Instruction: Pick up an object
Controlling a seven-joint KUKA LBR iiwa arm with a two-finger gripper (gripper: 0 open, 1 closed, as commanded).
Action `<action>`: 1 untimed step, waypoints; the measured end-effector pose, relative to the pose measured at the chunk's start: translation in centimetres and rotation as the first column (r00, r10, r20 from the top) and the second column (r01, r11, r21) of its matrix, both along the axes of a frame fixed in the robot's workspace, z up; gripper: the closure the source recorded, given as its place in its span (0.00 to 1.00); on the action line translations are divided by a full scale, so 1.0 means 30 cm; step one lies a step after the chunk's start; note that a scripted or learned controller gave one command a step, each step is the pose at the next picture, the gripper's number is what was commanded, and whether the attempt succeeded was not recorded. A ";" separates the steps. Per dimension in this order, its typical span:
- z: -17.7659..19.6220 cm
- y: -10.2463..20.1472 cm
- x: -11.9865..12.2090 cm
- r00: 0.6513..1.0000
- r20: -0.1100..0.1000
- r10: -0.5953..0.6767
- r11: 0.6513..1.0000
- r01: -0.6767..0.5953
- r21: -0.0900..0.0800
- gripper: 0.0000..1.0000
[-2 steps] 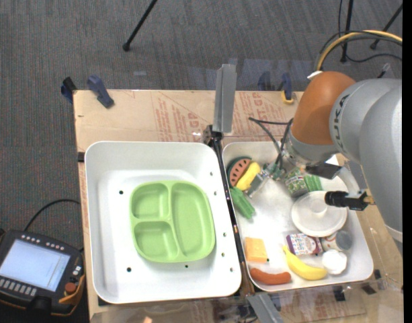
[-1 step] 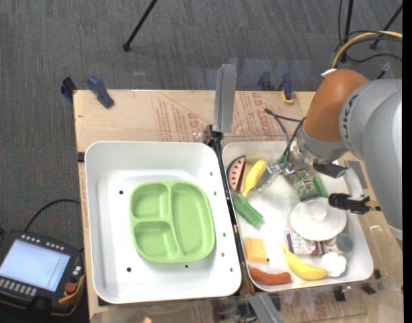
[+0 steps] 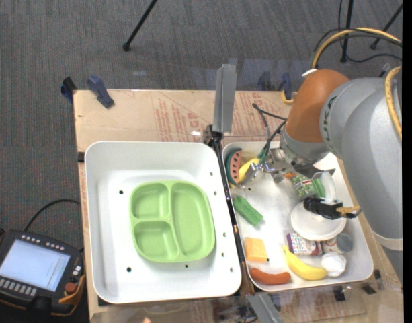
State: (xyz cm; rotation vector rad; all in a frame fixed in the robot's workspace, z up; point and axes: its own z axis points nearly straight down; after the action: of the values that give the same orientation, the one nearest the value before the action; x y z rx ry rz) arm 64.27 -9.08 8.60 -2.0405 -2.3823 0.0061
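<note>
My gripper (image 3: 265,170) hangs low over the back left part of the right bin (image 3: 363,251), reaching in from the right. Just left of it lie a watermelon slice (image 3: 235,160) and a small yellow piece (image 3: 246,170). Whether the gripper touches either of them cannot be made out. A green pea pod (image 3: 247,209) lies in front of the gripper, against the bin's left wall.
The right bin also holds an orange block (image 3: 255,249), a red sausage (image 3: 269,275), a banana (image 3: 304,266), a white bowl (image 3: 313,226) and a green-labelled can (image 3: 303,186). A green divided plate (image 3: 172,221) sits in the left bin (image 3: 105,180).
</note>
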 end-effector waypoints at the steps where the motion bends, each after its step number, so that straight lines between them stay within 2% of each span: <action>1: 0.003 0.013 -0.191 0.999 0.002 0.034 0.999 -0.034 0.001 0.00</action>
State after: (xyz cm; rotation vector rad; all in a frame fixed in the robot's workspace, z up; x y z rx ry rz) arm 58.53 -8.70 8.68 -2.0007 -2.4176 0.0031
